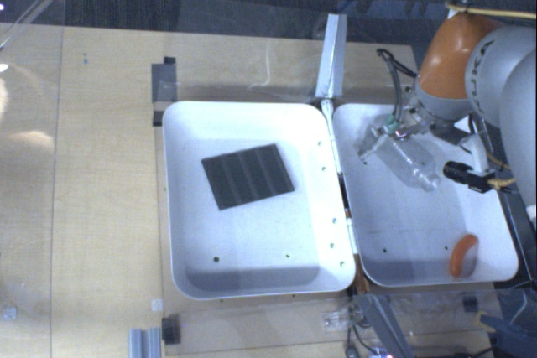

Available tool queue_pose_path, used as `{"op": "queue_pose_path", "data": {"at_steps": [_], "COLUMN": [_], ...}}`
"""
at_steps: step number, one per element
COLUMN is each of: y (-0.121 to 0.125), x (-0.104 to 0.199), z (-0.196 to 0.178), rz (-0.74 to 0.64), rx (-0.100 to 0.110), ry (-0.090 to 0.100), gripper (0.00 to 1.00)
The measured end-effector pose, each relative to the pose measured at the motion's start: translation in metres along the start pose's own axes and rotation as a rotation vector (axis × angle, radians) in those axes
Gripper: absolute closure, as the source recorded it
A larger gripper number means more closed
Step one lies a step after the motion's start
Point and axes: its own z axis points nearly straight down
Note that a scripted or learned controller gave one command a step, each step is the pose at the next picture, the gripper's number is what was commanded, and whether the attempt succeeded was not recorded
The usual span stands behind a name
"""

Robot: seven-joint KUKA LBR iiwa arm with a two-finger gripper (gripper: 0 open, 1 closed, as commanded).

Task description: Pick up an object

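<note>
the small orange oblong object (463,255) lies in the right shallow white bin (419,251), in the corner near the front and to the right, close to the bin wall. it rests on the bin floor and nothing touches it.

the jaws (403,148) of the arm are in the back part of the same bin, and they look translucent, so they are hard to read against the white floor. i cannot tell if they are released or clenched, and nothing is visible between them. they hang well apart from the orange object, which is at the opposite end of the bin. just beside the jaws, to the right, a short black part (466,174) sticks out from the wrist.

above the jaws, the grey arm with the orange band (457,54) comes in from the right edge and bends down over the back right corner of the bin.

in the left shallow white bin (189,256) a flat dark grey ribbed rectangular pad (248,175) lies a little rotated, near the middle of the floor. the two bins touch side by side, and a grey metal bar (331,59) stands behind the place where they meet. both bins sit on the light wooden desk (92,180).
</note>
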Motion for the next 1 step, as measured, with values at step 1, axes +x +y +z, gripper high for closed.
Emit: {"op": "queue_pose_path", "data": {"at_steps": [1], "y": [0.0027], "x": [0.0007], "z": [-0.0120], "rz": [-0.004], "rx": [-0.006], "ry": [-0.003], "gripper": [1.00]}}
